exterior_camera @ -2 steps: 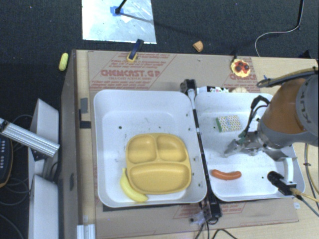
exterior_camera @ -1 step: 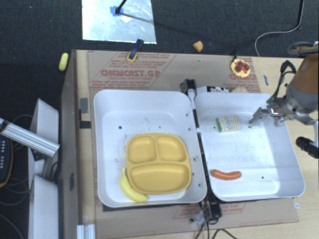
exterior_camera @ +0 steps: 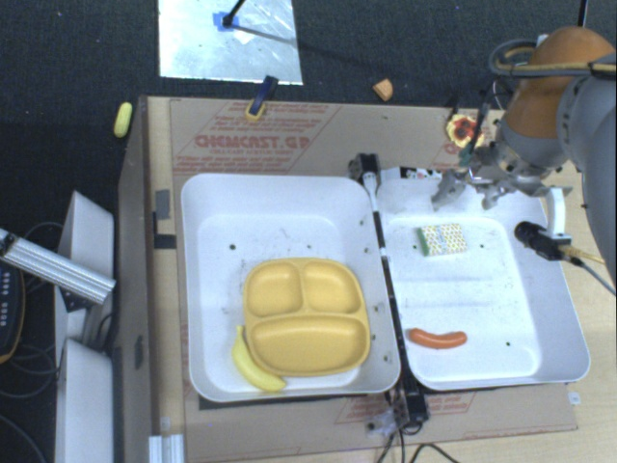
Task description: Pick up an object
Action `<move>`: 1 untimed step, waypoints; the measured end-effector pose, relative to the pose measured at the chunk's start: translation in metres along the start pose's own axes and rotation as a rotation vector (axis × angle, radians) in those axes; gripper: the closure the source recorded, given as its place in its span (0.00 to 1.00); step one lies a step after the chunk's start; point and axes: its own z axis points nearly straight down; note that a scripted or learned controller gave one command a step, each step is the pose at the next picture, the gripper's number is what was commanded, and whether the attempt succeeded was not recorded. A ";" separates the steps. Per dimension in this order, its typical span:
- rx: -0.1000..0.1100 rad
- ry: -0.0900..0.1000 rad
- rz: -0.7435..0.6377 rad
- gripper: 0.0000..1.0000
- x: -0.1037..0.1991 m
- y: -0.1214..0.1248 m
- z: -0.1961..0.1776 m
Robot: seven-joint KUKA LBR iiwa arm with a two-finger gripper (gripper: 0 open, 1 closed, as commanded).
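Tool (exterior_camera: 467, 189) spread open, holding nothing, poised at right bin's (exterior_camera: 554, 302) far rim; patterned block (exterior_camera: 442, 239) just below-left (long axis roughly crosswise), sausage (exterior_camera: 437, 338) farther.

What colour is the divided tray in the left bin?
Yellow. The divided tray shows best in the camera view, in the left bin.

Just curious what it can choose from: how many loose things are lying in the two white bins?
4. Left bin: yellow divided tray, banana at its lower-left edge. Right bin: patterned sponge-like block near the top, sausage near the bottom.
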 end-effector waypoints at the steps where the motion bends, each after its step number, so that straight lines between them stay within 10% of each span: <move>1: -0.006 -0.004 0.000 0.00 0.025 -0.011 0.071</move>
